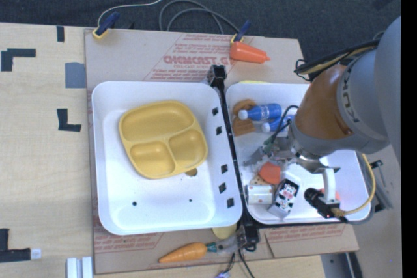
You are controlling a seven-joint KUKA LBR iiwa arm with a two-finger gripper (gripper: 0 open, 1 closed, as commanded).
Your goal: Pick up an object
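A: Where is the arm (pixel 339 107)?
B: Over the right bin (pixel 355 169), covering its middle.
A: And the left bin (pixel 107 159)?
B: It holds a yellow divided plate (pixel 163 138).
A: The tool (pixel 277 153)?
B: Low among the objects; its grip I cannot tell.
A: Nearby things?
B: A blue bottle (pixel 262 112) at the far edge, an orange piece (pixel 269 173) just beside the tool.

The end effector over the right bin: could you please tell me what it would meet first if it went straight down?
Probably the flat orange-red object lying beside the end effector, though depth is hard to judge from above.
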